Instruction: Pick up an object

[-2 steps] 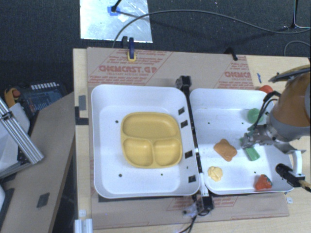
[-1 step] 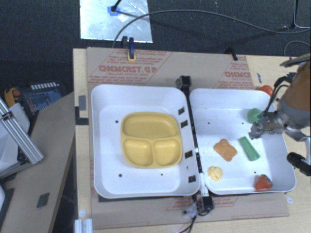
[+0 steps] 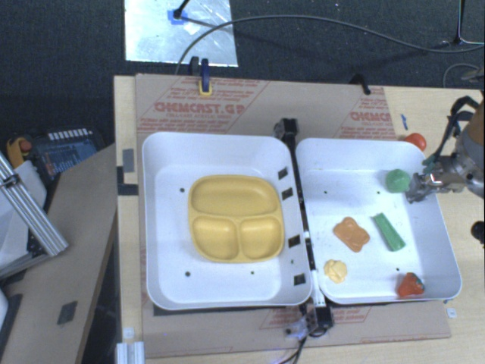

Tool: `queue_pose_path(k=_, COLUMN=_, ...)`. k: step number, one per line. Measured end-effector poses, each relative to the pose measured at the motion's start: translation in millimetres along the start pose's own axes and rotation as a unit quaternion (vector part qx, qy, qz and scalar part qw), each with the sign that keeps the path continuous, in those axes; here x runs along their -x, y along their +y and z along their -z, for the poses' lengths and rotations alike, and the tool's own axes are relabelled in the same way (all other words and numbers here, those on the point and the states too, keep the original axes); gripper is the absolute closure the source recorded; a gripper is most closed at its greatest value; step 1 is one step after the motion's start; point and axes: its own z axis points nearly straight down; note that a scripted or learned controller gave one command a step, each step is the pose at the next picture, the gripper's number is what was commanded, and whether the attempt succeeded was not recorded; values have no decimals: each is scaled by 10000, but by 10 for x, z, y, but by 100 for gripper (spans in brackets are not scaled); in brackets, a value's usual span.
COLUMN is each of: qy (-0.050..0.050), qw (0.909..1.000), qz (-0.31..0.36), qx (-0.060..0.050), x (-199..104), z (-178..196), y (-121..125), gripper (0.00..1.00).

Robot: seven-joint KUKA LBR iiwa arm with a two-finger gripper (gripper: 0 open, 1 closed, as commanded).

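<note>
The worktop (image 3: pixel 125 203) carries two white bins side by side. The left bin (image 3: pixel 163 165) holds one yellow three-compartment tray (image 3: pixel 233 217). The right bin (image 3: pixel 333 161) holds five small items: one green bar (image 3: pixel 388 231), one orange piece (image 3: pixel 352 233), one round green object (image 3: pixel 397 180), one red piece (image 3: pixel 411 284) in the near right corner, and one pale yellow lump (image 3: pixel 335 270). The pincer (image 3: pixel 419 187) hangs over the right rim, just beside the round green object; whether it is open or closed cannot be told.

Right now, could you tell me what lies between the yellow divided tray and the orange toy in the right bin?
In the camera view, the bins' adjoining white rims lie between the yellow tray and the orange toy; no other object sits there.
</note>
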Motion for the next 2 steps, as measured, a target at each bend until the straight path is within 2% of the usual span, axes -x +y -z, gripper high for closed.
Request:
queue_pose_path(k=1, qy=9, qw=10000, qz=-1, qx=-20, x=4, z=280, y=16, gripper=100)
queue_pose_path(k=2, qy=22, qw=10000, qz=24, qx=-32, x=-488, z=151, y=73, gripper=100)
